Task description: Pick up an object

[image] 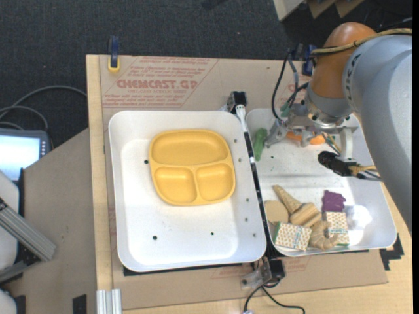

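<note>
Hovering over the right bin's far end, the end effector (308,135) sits low; its finger state cannot be told.
Candidate objects (308,222) cluster at the right bin's (376,241) near end, well apart; the left bin (131,241) holds 1 yellow tray (192,166).

Arm (386,77) hides right bin's (298,165) corner (fingertips unclear).
</note>
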`<state>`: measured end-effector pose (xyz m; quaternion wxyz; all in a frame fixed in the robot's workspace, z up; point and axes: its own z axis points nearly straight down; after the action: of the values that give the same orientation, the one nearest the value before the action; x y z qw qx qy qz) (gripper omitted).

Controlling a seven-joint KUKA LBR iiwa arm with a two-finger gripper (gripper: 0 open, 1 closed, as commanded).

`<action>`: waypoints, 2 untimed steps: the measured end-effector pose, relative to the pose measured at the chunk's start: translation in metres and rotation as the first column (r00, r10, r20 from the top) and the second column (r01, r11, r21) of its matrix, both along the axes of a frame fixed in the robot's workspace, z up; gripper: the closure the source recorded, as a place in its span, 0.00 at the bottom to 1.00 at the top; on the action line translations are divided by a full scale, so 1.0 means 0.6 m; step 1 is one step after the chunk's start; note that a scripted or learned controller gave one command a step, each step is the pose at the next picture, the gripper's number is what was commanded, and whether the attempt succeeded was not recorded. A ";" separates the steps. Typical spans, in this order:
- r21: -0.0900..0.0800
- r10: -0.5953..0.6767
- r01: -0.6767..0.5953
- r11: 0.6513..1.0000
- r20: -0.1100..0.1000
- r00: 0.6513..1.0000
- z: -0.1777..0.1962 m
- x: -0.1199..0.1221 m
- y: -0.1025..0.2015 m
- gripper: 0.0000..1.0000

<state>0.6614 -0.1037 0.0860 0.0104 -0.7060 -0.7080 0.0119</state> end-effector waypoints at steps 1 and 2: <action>0.000 0.000 0.000 1.000 0.000 1.000 0.000 0.000 0.000 0.00; -0.007 -0.003 0.003 1.000 0.001 1.000 0.001 0.000 0.005 0.00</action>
<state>0.6612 -0.1008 0.0866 0.0075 -0.7071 -0.7070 0.0139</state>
